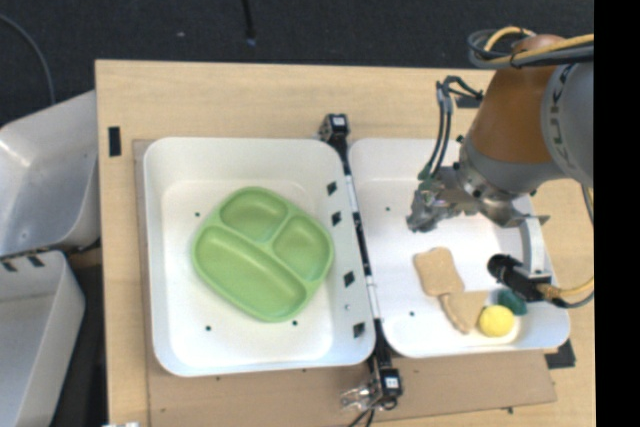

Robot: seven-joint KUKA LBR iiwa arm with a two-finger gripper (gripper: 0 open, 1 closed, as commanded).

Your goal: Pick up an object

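Two shallow white bins sit side by side on a wooden bench (pixel 120 245). Inside the left bin (pixel 160 315) lies a green divided plate (pixel 262 253). Over the right bin (pixel 400 165) reaches the grey and orange arm (pixel 520 125), its gripper (pixel 428 211) low near the bin floor, holding nothing visible. Just below it lies a tan flat piece (pixel 437 272), with a yellow ball (pixel 496 320) near the bin's front corner.

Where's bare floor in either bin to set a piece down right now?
Left white bin: only a margin around the green divided plate, widest along the near edge. Right white bin: bare strip by the centre divider, left of the gripper. Crowded near-right corner: tan flat piece, yellow ball.
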